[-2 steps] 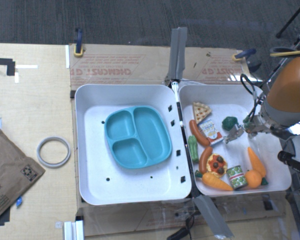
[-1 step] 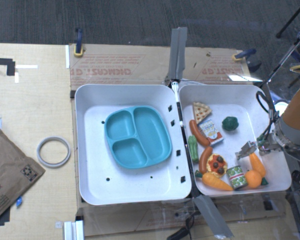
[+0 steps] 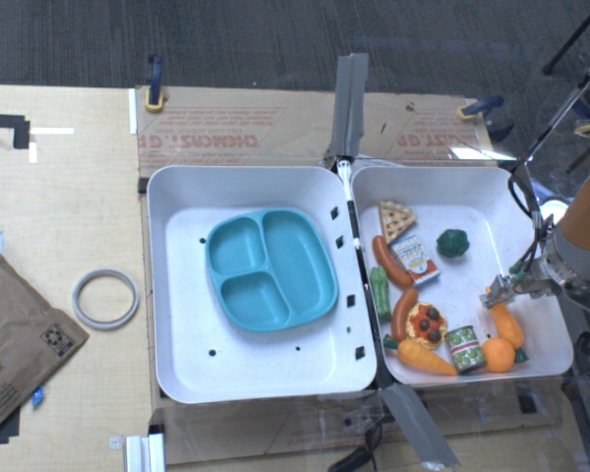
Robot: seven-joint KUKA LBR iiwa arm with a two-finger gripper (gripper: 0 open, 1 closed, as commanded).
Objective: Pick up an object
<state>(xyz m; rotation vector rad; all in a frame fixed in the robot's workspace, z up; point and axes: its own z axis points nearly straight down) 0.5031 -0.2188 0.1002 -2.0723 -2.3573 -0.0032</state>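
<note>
- Several plastic toy foods crowd the right white bin [image 3: 531, 190]; the gripper [image 3: 499, 293] hangs right above the small orange carrot [image 3: 506, 324].
- Can't tell how its jaws stand.
- Risk imo: clipping the round orange fruit [image 3: 498, 354] just beside the carrot.

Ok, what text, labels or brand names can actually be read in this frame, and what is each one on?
"BOX" on the brown cardboard box at the left edge.
Red print on the cardboard sheet behind the bins: upside down, too blurred to read.
Label on the small carton in the right bin: too small.
Label on the green can: too small.
</note>
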